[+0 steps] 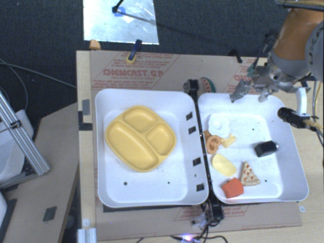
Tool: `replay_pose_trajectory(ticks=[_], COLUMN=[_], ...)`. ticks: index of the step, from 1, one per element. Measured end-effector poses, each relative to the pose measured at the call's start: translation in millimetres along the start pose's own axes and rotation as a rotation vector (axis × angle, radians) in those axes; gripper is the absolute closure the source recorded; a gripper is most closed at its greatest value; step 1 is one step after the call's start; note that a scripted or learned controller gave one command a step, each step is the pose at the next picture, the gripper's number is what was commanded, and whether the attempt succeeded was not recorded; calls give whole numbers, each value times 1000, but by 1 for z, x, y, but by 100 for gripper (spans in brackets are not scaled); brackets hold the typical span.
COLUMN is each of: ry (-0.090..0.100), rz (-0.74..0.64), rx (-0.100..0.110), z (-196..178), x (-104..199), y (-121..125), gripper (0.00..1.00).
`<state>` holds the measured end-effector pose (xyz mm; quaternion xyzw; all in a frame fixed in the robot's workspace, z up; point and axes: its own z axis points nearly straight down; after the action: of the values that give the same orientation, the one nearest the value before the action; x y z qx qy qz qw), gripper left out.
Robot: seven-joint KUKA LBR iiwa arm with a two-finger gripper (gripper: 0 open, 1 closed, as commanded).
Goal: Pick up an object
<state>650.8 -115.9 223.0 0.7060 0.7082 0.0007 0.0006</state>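
1. Left bin (106, 135): yellow divided plate (140, 137), long axis running upper-left to lower-right.
2. Right bin (288, 151): white cup (218, 124), pretzel (212, 143), yellow wedge (223, 164), orange block (233, 188), pizza slice (248, 174) tip pointing up, black block (265, 148).
3. Gripper (250, 92) over the right bin's far rim, fingers spread apart, holding nothing; all items lie nearer the camera, apart from it.

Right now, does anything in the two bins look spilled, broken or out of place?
Nothing stands out. The yellow divided plate lies flat in the left bin. The pizza slice, red block and black piece sit loose in the right bin.
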Motion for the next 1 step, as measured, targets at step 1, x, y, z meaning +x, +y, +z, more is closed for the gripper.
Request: replay_pose_trajectory(ticks=[1], ry=[2], rz=[-10], rx=[-9], z=[-71], x=[82], y=[19], gripper=[0])
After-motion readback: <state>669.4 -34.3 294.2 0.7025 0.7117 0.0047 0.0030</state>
